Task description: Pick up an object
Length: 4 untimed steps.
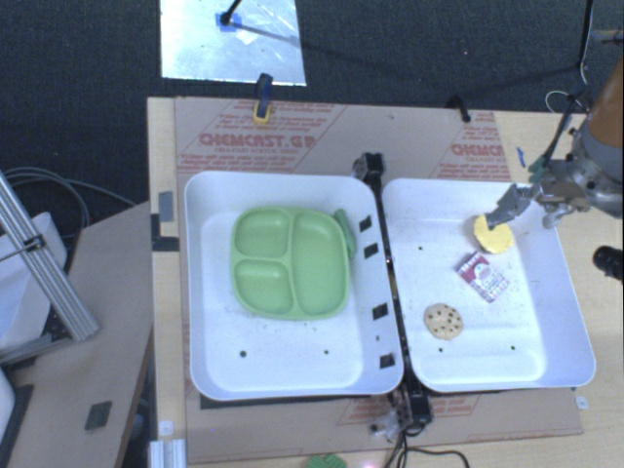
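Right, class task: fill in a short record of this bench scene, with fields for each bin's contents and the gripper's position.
left bin: green divided plate
right bin: yellow piece, small packet, cookie
gripper: over the right bin, tip at the yellow piece
hold: cannot be judged from this view

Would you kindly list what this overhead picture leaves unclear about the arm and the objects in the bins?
- Grey metal pincer: small and blurred in the camera view; its grip state is unreadable.
- Flat yellow round object: its near edge is covered by the pincer; contact uncertain.
- Small red-and-white printed packet: print too small to read.
- Arm: cut off by the right edge.
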Each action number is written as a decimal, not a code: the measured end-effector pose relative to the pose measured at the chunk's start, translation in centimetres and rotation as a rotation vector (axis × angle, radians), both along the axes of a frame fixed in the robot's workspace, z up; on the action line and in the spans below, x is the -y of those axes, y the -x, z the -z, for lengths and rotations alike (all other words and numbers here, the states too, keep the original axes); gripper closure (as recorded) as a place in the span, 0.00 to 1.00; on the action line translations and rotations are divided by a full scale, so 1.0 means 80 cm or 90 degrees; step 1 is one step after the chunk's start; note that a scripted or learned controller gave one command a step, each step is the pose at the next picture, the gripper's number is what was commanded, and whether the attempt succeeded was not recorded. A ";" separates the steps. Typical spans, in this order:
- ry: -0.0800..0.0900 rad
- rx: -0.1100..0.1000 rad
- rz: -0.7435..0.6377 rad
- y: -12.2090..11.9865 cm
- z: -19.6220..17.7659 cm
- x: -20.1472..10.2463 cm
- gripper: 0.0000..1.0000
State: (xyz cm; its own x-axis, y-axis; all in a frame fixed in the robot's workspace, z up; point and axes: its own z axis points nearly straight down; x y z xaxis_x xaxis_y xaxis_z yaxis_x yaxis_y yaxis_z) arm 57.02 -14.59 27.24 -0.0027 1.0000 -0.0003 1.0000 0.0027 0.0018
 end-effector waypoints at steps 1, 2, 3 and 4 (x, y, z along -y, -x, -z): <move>-0.001 -0.005 0.002 -0.011 0.224 0.042 0.00; 0.001 0.001 -0.001 -0.034 0.235 0.047 0.00; 0.000 0.002 -0.001 -0.034 0.221 0.047 1.00; -0.001 0.003 -0.005 -0.044 0.134 -0.049 1.00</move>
